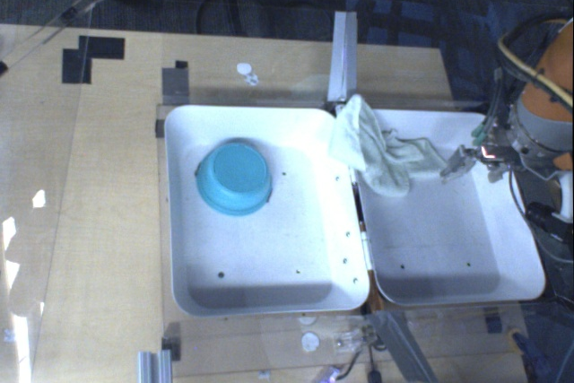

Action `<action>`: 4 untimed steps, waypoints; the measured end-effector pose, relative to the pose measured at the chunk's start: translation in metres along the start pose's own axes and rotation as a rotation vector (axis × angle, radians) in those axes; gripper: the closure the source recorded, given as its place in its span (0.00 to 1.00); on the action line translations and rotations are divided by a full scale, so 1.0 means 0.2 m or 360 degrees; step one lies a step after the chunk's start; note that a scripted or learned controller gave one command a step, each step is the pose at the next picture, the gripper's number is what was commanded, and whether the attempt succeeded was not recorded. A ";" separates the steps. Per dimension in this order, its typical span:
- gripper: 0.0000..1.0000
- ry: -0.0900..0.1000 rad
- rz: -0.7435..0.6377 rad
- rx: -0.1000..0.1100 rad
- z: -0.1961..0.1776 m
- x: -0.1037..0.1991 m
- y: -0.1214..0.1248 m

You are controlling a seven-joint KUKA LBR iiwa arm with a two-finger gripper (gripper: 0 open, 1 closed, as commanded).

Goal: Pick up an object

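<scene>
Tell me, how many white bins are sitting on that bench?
2. The left bin holds an upside-down blue bowl. The right bin lies beside it; a pale cloth drapes over the divide between them, possibly hiding something small.

**Cloth draped over the divide between two bins**

A blue bowl (pixel 234 178) is sitting upside down in the left bin (pixel 269 282). A pale cloth (pixel 377 148) is lying across the shared edge — mostly in the right bin (pixel 457 274). The gripper (pixel 466 159) is hanging at the cloth's right tip, its arm (pixel 543 117) reaching in from the right.
</scene>
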State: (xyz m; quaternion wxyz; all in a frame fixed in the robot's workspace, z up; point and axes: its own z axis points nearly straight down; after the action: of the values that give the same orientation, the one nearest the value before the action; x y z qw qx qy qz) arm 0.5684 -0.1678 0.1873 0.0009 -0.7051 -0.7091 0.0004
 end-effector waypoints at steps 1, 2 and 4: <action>0.00 -0.0001 -0.0055 -0.0008 0.49 -0.10 -0.02; 0.00 -0.0006 0.0064 -0.0022 0.50 0.08 0.08; 1.00 -0.0004 0.0113 -0.0005 -0.13 0.08 0.42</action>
State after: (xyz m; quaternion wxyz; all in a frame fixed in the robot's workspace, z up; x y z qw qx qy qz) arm 0.6515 -0.1510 0.2132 -0.0012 -0.7298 -0.6836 0.0002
